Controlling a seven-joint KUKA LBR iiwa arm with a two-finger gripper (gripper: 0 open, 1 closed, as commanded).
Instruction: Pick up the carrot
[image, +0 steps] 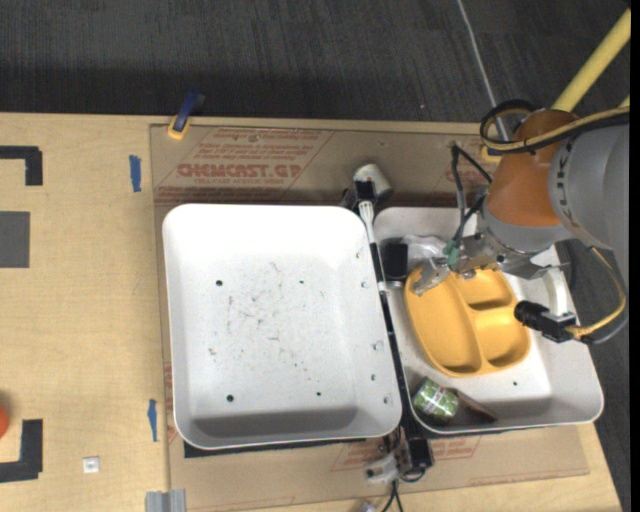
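My gripper (437, 272) hangs low over the back left part of the right bin (575, 385), below the arm's orange band (520, 185). It is at the back edge of a large yellow-orange moulded object (468, 322) that lies in the middle of that bin. Whether it touches this object I cannot tell. No thing is visibly held. Nothing in the bin reads clearly as a carrot. The arm covers the bin's back right part.
A round green and white item (436, 400) lies at the right bin's front left, with a thin brown piece (480, 409) beside it. A black block (392, 260) sits at that bin's back left. The left bin (270, 320) stands alongside.
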